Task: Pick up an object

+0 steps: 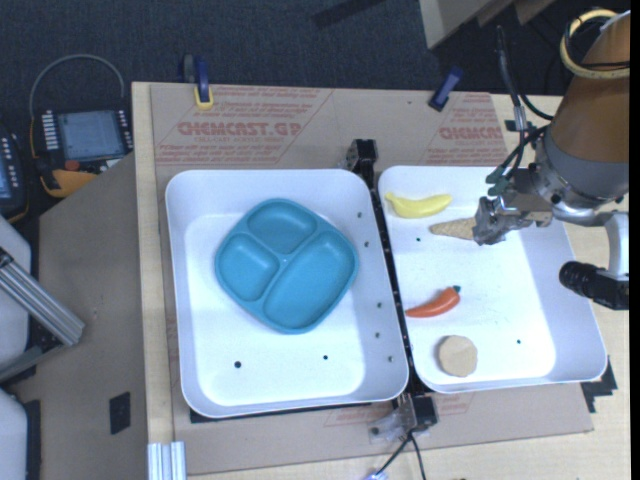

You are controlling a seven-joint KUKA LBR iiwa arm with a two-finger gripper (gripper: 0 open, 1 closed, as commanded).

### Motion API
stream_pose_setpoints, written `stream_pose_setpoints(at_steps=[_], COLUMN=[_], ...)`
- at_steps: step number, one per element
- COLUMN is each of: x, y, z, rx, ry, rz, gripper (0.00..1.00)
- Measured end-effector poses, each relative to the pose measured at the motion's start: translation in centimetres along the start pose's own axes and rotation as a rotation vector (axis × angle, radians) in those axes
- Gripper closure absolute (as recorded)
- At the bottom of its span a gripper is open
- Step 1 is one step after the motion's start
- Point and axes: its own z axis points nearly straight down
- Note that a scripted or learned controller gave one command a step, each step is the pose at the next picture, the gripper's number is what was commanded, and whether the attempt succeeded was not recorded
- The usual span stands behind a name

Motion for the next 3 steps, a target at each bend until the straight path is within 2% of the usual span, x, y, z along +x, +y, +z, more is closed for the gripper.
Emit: stream_pose_setpoints(at_steps=[2, 3], x=[10.1, 14.2], y=[2.8, 4.0], z=[1.3, 2.7], rx=[-0.006, -0.005], ry=[-0.002, -0.001], rz=[0.000, -0.002], gripper=[1.00, 1.00])
